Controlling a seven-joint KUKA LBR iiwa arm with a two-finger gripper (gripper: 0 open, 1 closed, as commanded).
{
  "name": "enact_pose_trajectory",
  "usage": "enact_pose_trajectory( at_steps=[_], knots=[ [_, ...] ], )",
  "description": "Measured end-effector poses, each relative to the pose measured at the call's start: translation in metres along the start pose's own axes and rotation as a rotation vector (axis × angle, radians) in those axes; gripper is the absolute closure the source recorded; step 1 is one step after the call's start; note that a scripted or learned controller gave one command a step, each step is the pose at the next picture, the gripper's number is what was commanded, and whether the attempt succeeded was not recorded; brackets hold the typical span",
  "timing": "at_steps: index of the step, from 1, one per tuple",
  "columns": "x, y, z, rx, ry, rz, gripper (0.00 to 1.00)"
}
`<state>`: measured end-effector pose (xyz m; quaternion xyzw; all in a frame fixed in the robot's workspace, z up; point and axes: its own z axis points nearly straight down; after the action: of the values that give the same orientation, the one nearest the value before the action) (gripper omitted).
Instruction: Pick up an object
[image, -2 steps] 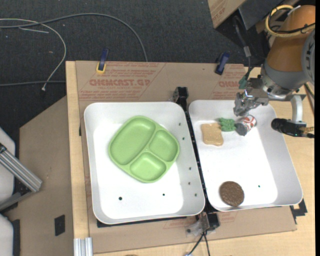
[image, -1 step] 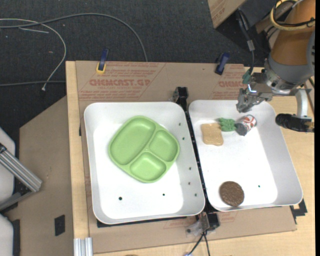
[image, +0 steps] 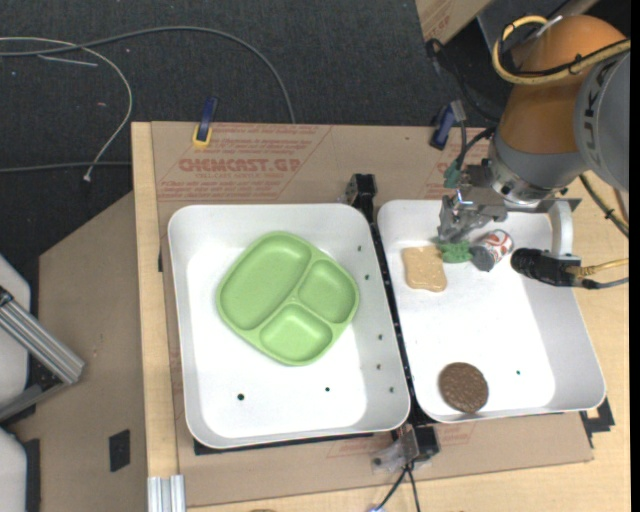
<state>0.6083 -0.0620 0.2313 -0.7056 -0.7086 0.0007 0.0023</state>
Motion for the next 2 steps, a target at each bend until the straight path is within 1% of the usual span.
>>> enact_pose_trajectory(
  at_steps=[1, 2],
  knots=[
    [0.055, -0.018, -0.008, -0.001, 0.001, -0.002, 1.00],
    [0.103, -0.026, -0.008, -0.001, 0.000, -0.001, 1.00]
  ],
)
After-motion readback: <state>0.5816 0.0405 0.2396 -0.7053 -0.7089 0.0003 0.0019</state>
